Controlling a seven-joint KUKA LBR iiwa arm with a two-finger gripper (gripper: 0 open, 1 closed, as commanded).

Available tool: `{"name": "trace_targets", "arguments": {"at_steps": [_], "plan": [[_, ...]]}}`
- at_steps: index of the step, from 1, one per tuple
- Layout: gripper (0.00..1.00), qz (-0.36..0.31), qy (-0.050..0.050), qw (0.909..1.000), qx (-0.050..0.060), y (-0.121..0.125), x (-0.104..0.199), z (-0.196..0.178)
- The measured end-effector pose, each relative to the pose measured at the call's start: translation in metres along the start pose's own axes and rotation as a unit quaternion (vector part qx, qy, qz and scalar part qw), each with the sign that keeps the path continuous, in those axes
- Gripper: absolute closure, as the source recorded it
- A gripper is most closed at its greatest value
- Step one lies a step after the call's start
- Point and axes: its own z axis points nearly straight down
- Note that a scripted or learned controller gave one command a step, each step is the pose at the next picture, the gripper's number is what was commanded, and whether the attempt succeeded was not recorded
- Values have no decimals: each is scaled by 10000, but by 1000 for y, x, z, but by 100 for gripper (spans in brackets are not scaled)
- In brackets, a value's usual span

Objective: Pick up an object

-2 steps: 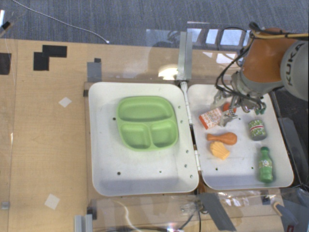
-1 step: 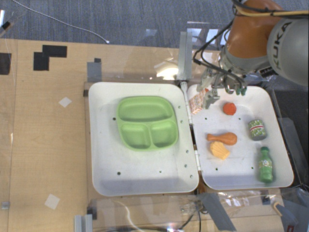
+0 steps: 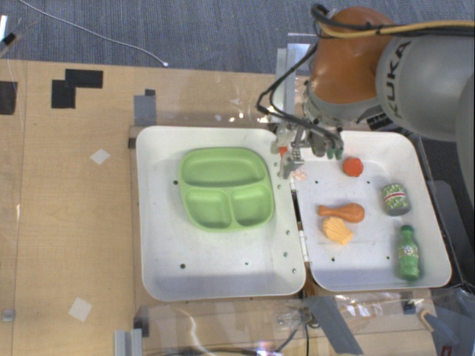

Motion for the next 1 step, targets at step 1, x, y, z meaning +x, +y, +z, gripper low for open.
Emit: {"name": "trace_targets", "arguments": {"at_steps": [1], "plan": [[100,2667,22,9638,16,22,54,1]]}}
